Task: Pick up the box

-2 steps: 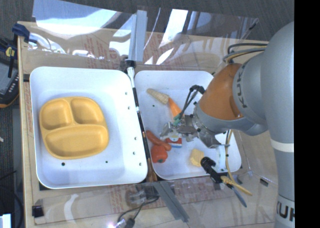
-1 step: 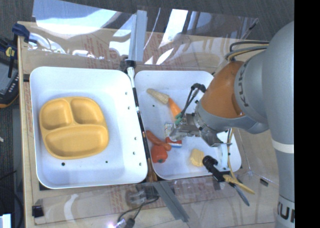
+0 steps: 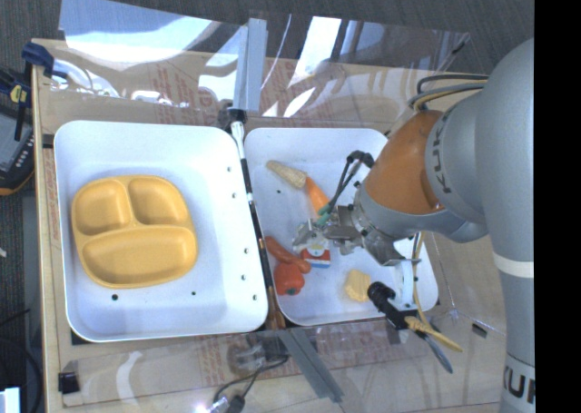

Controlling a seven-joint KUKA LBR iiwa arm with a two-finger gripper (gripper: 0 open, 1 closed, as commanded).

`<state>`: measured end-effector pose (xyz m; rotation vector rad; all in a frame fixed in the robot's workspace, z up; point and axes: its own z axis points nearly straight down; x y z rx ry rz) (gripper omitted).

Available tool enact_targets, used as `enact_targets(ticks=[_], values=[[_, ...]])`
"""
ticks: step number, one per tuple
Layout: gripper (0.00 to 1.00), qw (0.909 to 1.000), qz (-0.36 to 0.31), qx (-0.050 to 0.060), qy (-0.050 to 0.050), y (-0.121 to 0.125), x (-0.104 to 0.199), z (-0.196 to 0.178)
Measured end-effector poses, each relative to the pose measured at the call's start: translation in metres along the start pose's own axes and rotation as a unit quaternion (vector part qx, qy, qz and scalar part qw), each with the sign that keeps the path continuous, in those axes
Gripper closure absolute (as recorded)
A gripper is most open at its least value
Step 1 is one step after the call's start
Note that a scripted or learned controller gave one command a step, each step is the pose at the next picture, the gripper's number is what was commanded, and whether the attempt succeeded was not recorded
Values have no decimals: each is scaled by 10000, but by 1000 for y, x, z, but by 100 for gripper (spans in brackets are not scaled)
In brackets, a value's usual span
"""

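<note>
A grey KUKA arm [image 3: 481, 157], its orange band [image 3: 404, 173] turned toward the camera, reaches in from the right over the right bin [image 3: 304, 309] of a two-bin bench. The gripper [image 3: 314, 239] hangs low over the middle of that bin, directly above a small box [image 3: 319, 260] with red, white and blue faces. The box lies on the bin floor near the centre and touches, or nearly touches, the gripper's tip. Most of it is covered, so its long axis and the way it points cannot be made out. Whether the gripper is spread or pressed together cannot be told from this angle, and no grasp on the box is visible. Just left of the box lies a red-orange toy [image 3: 287, 270]. An orange carrot [image 3: 316, 193] and a pale corn-like piece [image 3: 286, 173] lie toward the bin's far side, and a yellow lump [image 3: 359, 286] sits near its front right. The left bin [image 3: 222, 257] holds a yellow divided plate [image 3: 134, 230].
</note>
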<state>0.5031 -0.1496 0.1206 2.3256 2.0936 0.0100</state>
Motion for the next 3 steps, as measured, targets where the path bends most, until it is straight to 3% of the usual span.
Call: enact_targets(ticks=[1,2,3], values=[[0,9984,-565,65,17,19,10,30],[100,9983,-584,63,6,19,10,21],[100,9995,313,80,23,53,40,-99]])
